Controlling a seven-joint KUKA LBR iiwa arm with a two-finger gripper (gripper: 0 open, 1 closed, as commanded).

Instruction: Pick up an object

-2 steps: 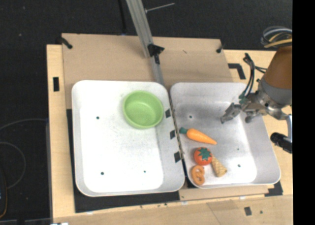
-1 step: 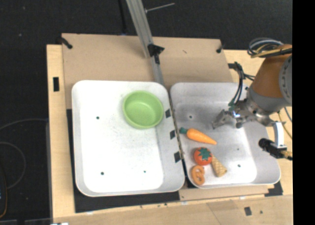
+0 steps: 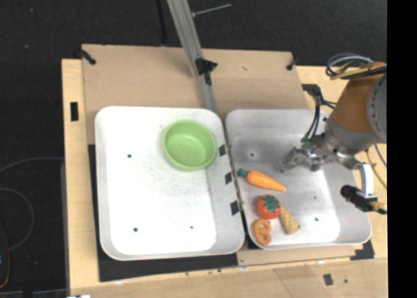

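Orange and tapered, the toy carrot [image 3: 262,180] lay in the right bin [image 3: 326,228] near its left wall, long axis slanting across, green top toward the divider, tip toward the lower right; the gripper [image 3: 291,160] hung just above it, apart, fingers spread and holding nothing; a tomato [image 3: 268,207] sat below; a green bowl [image 3: 189,145] occupied the left bin [image 3: 117,225].

The bench [image 3: 75,160] was a light wooden surface topped by a brown board [image 3: 254,75]. Two shallow white bins rested on it side by side, edges touching. The left bin [image 3: 117,225] carried a green bowl [image 3: 189,145] near its upper right corner. The right bin [image 3: 326,225] carried a carrot [image 3: 264,180], a tomato [image 3: 268,207], a cone-shaped item [image 3: 290,220] and a pretzel-like piece [image 3: 262,231].
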